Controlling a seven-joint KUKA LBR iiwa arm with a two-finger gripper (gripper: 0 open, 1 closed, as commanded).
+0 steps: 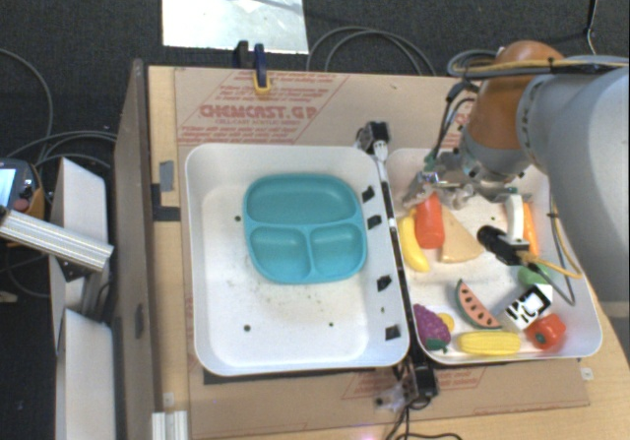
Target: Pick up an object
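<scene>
Camera view: the arm (pixel 581 148) comes in from the right, orange band up top, and the gripper (pixel 445 190) sits low over the back-left part of the right bin (pixel 583 298). Whether it's spread or pressed together can't be told from this angle, and nothing is seen pinched in it. Candidates for the pick all lie in the right bin. A red-orange carrot (pixel 428 221) is just in front of the gripper, close to it or touching – can't say which. The banana (pixel 413 243) lies along the bin's left wall, touching the carrot's left side. A pale wedge (pixel 459 243) lies just right of the carrot, its edge against it. A thin orange piece (pixel 532 227) lies further right, partly hidden by robot hardware. Toward the front: a melon slice (pixel 473 303) near mid-bin, grapes (pixel 430 326) at the front-left corner, corn (pixel 489 342) along the front wall just right of the grapes, a red veg (pixel 546 331) at the front right, and a black-and-white cube (pixel 530 305) just behind it, btw it and the melon slice. The left bin (pixel 212 231) holds a teal plate (pixel 300 229) w/ three compartments, lying flat near the bin's middle – well apart from the gripper. The two bins stand side by side, their inner walls touching.
</scene>
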